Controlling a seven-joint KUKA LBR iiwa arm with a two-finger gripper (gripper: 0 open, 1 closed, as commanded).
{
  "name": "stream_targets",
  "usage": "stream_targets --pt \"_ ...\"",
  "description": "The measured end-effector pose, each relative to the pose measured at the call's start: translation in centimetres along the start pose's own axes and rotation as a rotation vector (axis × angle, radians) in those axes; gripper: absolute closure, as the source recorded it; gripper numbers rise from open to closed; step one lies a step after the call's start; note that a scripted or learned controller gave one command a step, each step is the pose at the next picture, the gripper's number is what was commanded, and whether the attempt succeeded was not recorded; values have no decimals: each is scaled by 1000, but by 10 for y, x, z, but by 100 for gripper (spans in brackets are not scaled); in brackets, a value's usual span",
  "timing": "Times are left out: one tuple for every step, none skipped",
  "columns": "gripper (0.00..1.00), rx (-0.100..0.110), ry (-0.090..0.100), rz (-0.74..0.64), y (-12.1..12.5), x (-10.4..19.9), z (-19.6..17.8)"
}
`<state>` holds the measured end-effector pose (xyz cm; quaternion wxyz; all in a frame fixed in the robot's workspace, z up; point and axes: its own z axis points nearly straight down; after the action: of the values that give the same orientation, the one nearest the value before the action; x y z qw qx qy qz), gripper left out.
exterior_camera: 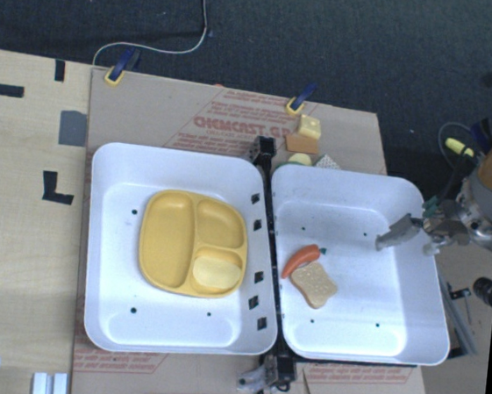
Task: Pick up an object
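White right bin [406,342] holds bread slice [314,284] near 8 o'clock, orange carrot [301,259] touching at its 11. Both look light, stiff, likely plastic; pinch bread across flat edges. Hand [393,234] at bin's 2 o'clock; spread or pressed together, cannot tell.

Even, diffuse overhead light is falling across the scene. The white bins [188,163] are reading bright, nearly washing out, with no hard glare. Shadows are lying soft and faint. Detail is looking slightly soft and grainy throughout; the dark floor [352,36] is showing noise.
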<state>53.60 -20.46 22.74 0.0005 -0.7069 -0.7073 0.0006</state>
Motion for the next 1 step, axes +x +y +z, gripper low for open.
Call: stream_targets --pt "0 3 3 -5 19 79 89"
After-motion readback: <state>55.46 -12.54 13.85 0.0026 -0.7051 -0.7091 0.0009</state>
